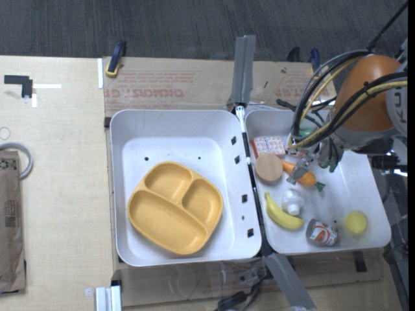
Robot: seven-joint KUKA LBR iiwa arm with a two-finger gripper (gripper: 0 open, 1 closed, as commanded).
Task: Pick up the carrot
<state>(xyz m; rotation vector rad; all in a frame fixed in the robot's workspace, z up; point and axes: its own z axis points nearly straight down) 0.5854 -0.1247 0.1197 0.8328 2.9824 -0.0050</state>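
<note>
Not much that can actually be read here tbh. Red lettering is printed on the cardboard sheet (170, 83) laid under the bins, seen upside down from this angle, and it can't be made out with any certainty. Some small dark print is carried on the brown paper bag (11, 219) at the left edge of the desk (58, 141), too tiny to be read. Red and white markings are seen on the small packet (268, 146) and on the can (321, 232) in the right bin (379, 199), but no words can be deciphered
</note>
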